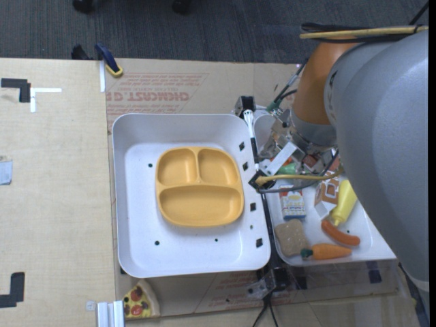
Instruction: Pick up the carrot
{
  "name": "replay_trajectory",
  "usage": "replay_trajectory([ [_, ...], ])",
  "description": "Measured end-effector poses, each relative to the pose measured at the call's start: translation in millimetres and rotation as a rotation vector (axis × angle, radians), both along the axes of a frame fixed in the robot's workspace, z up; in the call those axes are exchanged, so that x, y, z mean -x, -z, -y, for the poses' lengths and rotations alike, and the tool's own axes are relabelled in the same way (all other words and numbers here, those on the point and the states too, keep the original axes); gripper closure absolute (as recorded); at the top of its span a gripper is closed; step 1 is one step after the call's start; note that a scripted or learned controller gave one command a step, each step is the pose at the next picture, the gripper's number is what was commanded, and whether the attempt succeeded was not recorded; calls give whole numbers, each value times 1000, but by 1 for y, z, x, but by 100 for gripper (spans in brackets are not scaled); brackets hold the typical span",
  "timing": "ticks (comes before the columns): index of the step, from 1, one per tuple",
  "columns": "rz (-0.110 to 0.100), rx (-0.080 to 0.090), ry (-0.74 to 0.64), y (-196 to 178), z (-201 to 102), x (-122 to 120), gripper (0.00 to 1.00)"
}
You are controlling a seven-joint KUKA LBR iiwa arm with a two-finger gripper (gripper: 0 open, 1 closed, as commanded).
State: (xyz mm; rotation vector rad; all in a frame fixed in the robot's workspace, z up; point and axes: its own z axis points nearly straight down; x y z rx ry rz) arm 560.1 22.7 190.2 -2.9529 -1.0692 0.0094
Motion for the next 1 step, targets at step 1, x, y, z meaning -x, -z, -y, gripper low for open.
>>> replay_trajectory([
  [1,1,0,-31,-10,-76,21,0],
])
